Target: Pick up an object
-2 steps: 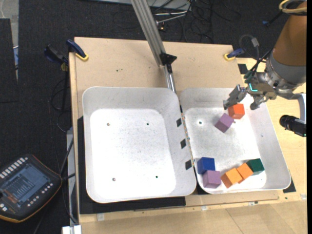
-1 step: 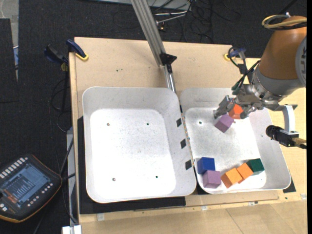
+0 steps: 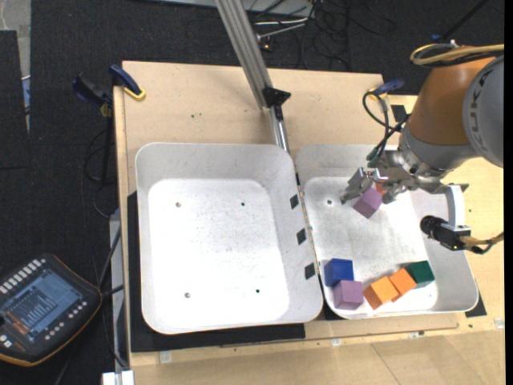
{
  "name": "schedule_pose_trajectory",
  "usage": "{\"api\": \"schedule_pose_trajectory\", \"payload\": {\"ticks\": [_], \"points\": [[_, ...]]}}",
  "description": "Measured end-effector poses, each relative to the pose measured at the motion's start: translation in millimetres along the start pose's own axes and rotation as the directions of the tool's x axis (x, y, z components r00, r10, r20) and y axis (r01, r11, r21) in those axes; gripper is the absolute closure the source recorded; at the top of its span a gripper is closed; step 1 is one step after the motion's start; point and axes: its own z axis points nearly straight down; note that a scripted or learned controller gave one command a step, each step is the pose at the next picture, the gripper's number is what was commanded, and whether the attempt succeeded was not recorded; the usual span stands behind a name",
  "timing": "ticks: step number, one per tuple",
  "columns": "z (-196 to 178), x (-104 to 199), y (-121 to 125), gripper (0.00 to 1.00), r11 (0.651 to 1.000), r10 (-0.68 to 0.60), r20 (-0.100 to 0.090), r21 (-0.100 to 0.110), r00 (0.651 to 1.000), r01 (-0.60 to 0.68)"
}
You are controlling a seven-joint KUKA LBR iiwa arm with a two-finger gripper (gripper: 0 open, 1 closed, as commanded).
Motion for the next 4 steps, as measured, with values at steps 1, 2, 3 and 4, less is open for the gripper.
{"api": "schedule_pose_trajectory", "payload": {"ticks": [1, 2, 3, 4], "points": [[50.7, 3.3, 8.8, 0.0, 1.0, -0.002, 0.0, 0.001, 1.0, 0.002], [37.0, 2.4, 10.1, 1.0, 1.0, 0.0, 0.001, -0.006, 1.0, 0.0], [-8.6, 8.6, 6.8, 1.0, 1.0, -0.003, 0.001, -0.009, 1.0, 0.003], [-57.1, 17.9, 6.1, 1.0, 1.0, -0.004, 0.001, -0.011, 1.0, 0.004]]}}
